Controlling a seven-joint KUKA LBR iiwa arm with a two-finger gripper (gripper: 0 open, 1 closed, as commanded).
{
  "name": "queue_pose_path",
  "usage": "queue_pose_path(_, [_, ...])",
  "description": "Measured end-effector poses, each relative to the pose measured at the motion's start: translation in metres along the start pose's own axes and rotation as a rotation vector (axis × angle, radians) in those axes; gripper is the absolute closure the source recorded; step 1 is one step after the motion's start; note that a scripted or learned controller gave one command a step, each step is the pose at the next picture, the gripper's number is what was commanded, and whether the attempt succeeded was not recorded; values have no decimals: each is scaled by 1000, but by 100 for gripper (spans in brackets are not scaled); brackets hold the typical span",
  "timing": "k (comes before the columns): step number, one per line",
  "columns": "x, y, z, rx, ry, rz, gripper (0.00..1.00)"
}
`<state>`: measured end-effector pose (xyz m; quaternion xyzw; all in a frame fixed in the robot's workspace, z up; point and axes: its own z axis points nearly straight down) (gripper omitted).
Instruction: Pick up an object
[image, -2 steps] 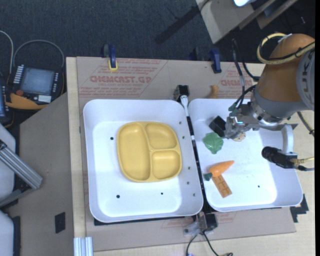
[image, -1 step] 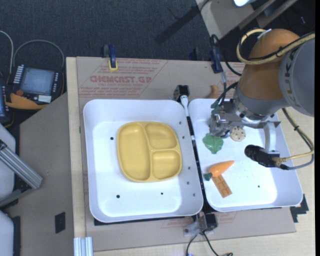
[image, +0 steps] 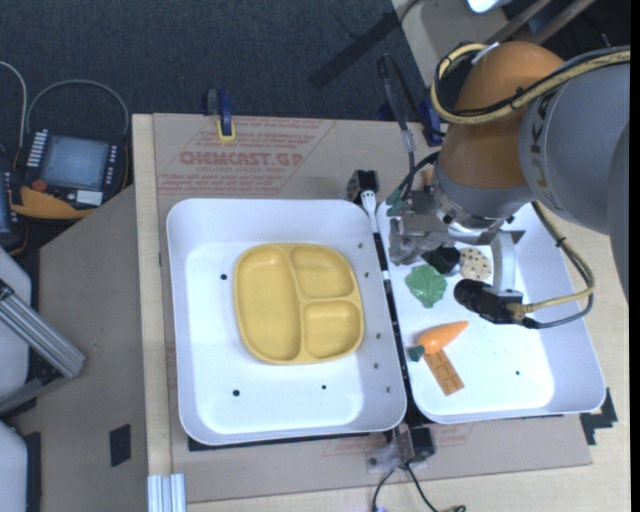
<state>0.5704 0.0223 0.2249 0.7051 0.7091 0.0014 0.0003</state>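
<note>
Nearest the camera, a brown block (image: 446, 374) and carrot (image: 441, 336) lay in the right bin (image: 560, 385); the gripper (image: 418, 240) hung above a green piece (image: 427, 286). Nothing lifted; jaw state impossible to tell.

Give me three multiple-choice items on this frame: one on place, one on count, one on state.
1. Where does the yellow plate lie?
A. left bin
B. right bin
C. on the bench

2. How many compartments does the yellow plate have?
A. two
B. three
C. five

3. How does the toy carrot rest?
A. standing upright
B. lying flat
C. on the plate

Answers:
1. A, it sits on the left bin floor.
2. B, one long and two smaller.
3. B, it lies on the right bin floor, below the green toy and the hand.
</note>
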Motion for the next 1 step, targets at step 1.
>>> queue_pose_path(1, [48,-2,-5,1,0,0,100])
